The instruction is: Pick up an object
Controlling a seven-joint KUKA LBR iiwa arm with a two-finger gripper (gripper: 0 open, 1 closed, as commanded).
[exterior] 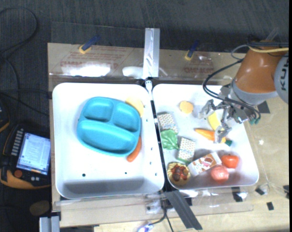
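A: Where's the arm?

B: Coming in from the right, orange band above the wrist, over the right bin [255, 164]. Gripper [222, 117] sits low in that bin's upper right part, fingers [207, 106] spread apart w/ a yellow piece [214, 121] between them. Can't tell if they actually touch it, view's too cluttered w/ metal and cables there.

A: What else is in that bin?

B: Orange carrot [204, 134] just below the gripper, lying roughly flat. Small round yellow-orange item [186, 107] to its left, near the top. Along the divider: a patterned packet [166, 121], green leafy thing [168, 139], another patterned packet [186, 148]. Bottom row: dark bowl of mixed bits [178, 172], a red-and-white carton [202, 165], pink-red ball [219, 173], red tomato [230, 160].

A: And the left bin?

B: Left bin [68, 178] has a blue divided tray [109, 124], upside up, tilted a bit. A yellow thing [135, 105] pokes out at its upper right, an orange carrot-like piece [135, 151] at its lower right, touching the tray edge.

A: Desk itself?

B: Desk [274, 149] carries both bins side by side; a handheld screen device [31, 153] lies off to the left.
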